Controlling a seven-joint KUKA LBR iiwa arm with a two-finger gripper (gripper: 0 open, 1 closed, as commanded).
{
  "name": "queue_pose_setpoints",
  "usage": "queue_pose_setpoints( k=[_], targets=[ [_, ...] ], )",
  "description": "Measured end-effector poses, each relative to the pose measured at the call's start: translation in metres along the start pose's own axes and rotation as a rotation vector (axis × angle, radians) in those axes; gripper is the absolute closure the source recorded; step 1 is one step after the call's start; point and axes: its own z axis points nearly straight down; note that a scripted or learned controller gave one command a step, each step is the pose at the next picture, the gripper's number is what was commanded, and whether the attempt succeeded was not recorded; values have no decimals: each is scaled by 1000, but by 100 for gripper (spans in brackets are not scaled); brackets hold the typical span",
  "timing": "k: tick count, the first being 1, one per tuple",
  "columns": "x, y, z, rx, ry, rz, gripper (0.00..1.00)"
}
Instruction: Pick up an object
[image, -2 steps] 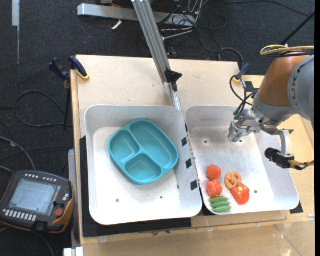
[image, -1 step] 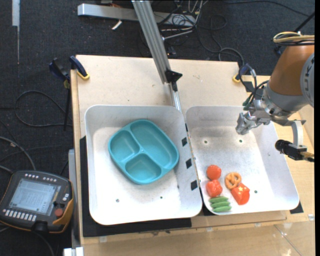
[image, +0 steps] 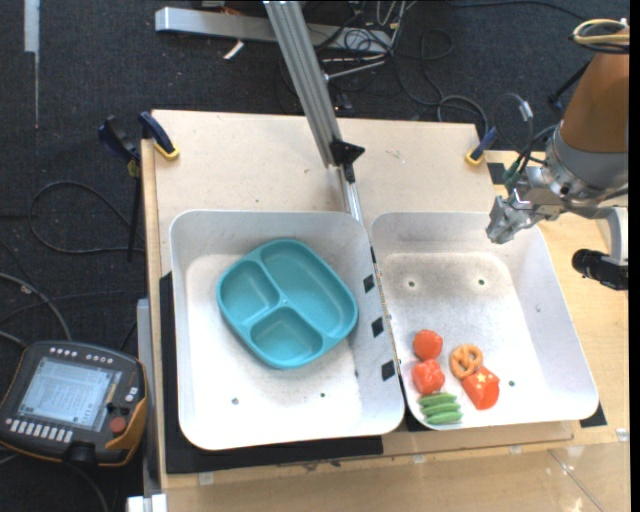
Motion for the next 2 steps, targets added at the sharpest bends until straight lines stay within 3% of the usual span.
queue_pose_setpoints(
  k=[1,2],
  targets=[
    [0,1,-9,5,1,1,100],
    [54,8,-16,5,4,-5,100]
  ],
)
